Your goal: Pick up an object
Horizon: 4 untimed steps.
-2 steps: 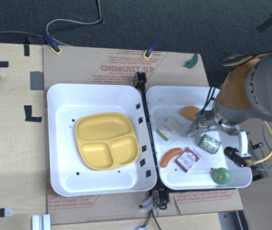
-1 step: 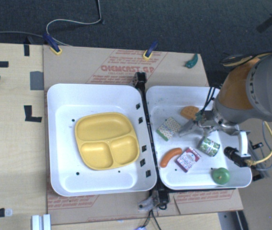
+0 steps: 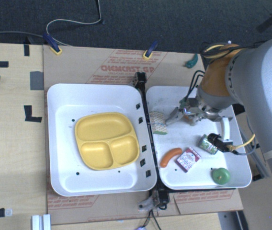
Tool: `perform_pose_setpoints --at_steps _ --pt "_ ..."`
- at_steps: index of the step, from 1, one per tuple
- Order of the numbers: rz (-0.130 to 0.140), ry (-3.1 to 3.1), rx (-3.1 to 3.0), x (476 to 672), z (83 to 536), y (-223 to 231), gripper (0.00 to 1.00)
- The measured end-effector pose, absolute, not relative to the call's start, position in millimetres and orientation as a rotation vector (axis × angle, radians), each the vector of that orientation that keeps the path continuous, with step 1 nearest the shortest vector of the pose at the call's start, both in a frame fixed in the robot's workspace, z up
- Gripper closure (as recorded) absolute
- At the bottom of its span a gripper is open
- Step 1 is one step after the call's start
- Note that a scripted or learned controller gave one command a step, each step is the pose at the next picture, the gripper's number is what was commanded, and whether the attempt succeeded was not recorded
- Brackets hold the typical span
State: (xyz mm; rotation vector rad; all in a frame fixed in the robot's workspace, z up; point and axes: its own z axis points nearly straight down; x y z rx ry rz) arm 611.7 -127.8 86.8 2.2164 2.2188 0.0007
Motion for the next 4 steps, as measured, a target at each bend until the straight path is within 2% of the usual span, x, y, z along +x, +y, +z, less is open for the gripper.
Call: perform_pose_setpoints --at_steps 1,2,3,4 --pt "-0.020 2.209 2.220 620.3 86.5 -103.9 0.00" --pt "0.002 2.218 2.217 601.6 86.5 -110.8 0.00" --pt "0.001 2.222 2.217 668.9 85.1 -102.2 0.00" --pt "-0.002 2.221 2.219 668.5 85.0 -94.2 0.00"
